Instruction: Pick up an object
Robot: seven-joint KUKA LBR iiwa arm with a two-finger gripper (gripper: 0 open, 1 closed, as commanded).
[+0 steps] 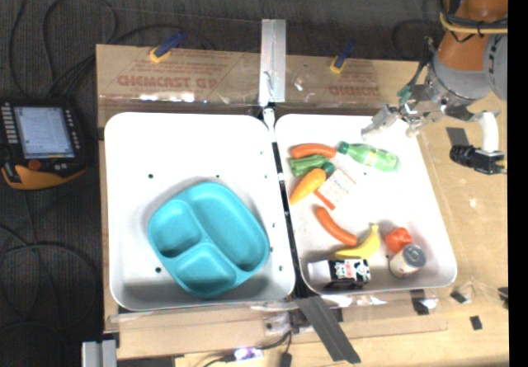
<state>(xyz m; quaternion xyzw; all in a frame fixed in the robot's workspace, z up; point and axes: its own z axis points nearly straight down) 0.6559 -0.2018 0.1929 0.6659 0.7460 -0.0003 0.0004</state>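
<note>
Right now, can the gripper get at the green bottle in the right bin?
Probably yes. The gripper hangs over the right bin's upper right corner, close to the green bottle. The bottle lies on its side with nothing on top; only its cap end nears the carrots.

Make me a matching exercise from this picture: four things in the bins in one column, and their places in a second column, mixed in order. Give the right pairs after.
Things:
1. teal divided plate
2. green bottle
3. milk carton
4. banana

Places:
A. right bin, far part, near the gripper
B. left bin
C. right bin, near edge
D. right bin, just above the carton

Pairs: 1-B, 2-A, 3-C, 4-D
</note>
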